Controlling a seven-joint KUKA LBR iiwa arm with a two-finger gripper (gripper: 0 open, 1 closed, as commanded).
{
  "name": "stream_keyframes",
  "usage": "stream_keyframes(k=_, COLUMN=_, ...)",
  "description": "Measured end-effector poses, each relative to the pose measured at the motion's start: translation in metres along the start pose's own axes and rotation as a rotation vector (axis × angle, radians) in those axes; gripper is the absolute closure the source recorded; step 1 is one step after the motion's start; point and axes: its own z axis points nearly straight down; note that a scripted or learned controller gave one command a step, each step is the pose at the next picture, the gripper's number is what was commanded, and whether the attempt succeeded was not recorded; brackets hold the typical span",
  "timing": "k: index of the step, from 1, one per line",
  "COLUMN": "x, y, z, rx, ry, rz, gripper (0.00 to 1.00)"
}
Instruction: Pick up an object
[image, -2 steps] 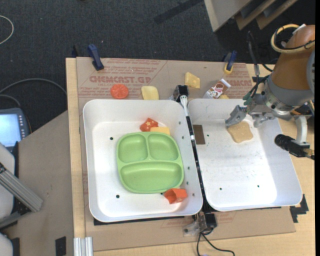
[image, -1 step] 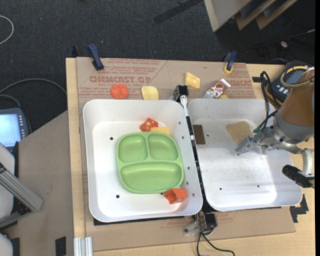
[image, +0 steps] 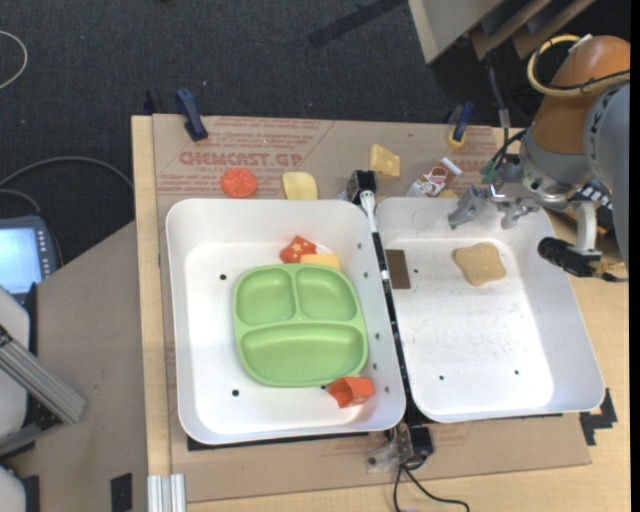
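A green tray (image: 298, 325) is sitting in a white bin (image: 190, 300). Orange blocks (image: 350, 391) are flanking it; a tan piece (image: 480, 264) is lying in the other bin (image: 560, 370).

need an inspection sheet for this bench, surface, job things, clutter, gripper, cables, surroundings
Surface: cardboard-topped bench bearing the left bin and the right bin side by side.
Job's things: tan bread-like piece and small brown block in the right bin; green divided plate, red piece, yellow piece and orange block in the left bin.
Clutter: red disc, yellow pieces and a wrapper behind the bins.
Gripper: gripper over the right bin's far edge, holding nothing.
Cables: white cable far left; black wire at the front.
Surroundings: dark carpet, screen at left.
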Motion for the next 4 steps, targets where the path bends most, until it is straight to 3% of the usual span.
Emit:
stream_keyframes(k=1, x=-0.053, y=-0.056, z=0.012, rx=0.018, ry=0.003, rz=0.011, gripper=0.00)
stream_keyframes(k=2, x=0.035, y=-0.054, z=-0.035, rx=0.013, ry=0.004, rz=0.001, gripper=0.00)
stream_keyframes(k=3, x=-0.001, y=-0.062, z=0.032, rx=0.018, ry=0.003, rz=0.009, gripper=0.00)
stream_keyframes(k=4, x=-0.048, y=-0.066, z=0.044, rx=0.013, ry=0.000, rz=0.010, gripper=0.00)
